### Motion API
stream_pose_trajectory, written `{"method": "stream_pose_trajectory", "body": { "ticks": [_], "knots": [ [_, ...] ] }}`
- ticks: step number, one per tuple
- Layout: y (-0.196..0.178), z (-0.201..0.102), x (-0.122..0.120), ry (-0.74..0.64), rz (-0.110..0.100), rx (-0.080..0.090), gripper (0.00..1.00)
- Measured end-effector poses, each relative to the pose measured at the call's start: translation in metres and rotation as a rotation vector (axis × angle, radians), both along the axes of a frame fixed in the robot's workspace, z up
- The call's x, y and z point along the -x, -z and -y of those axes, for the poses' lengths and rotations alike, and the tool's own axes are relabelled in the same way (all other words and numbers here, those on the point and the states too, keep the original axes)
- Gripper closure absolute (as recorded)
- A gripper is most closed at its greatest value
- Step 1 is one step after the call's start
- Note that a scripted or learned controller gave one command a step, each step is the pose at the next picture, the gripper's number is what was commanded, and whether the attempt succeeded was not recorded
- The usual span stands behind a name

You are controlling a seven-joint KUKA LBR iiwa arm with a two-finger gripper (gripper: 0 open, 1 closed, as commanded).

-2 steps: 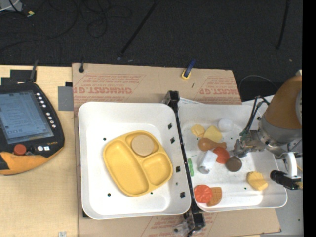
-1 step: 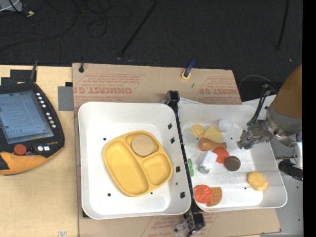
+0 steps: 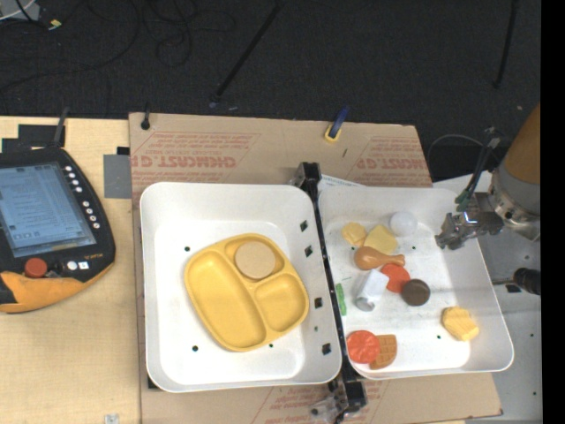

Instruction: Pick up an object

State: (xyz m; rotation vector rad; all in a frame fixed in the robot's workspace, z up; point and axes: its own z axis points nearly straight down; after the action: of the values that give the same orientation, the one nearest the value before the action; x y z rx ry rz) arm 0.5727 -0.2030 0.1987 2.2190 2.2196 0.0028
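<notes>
Camera view: two white bins; the left bin (image 3: 168, 237) holds one yellow divided tray (image 3: 225, 303), the right bin (image 3: 481, 325) about nine small food toys (image 3: 380, 259). The gripper (image 3: 455, 232) hovers at its three o'clock rim, jaws' width unclear

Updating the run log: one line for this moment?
gripper: right bin's right rim | holding: nothing seen | toys: in right bin | yellow tray: left bin

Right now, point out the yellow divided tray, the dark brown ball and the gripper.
yellow divided tray (image 3: 231, 303): camera view, floor of its large compartment.
dark brown ball (image 3: 416, 291): camera view, middle of its top.
gripper (image 3: 449, 234): camera view, at its fingertips, over the right bin's far right edge.
</notes>
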Motion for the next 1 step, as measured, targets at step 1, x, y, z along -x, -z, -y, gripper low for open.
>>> {"method": "stream_pose_trajectory", "body": {
  "ticks": [1],
  "knots": [
    [-0.0307,0.0015,-0.0001,0.0,-0.002,-0.001,1.0]
  ]
}}
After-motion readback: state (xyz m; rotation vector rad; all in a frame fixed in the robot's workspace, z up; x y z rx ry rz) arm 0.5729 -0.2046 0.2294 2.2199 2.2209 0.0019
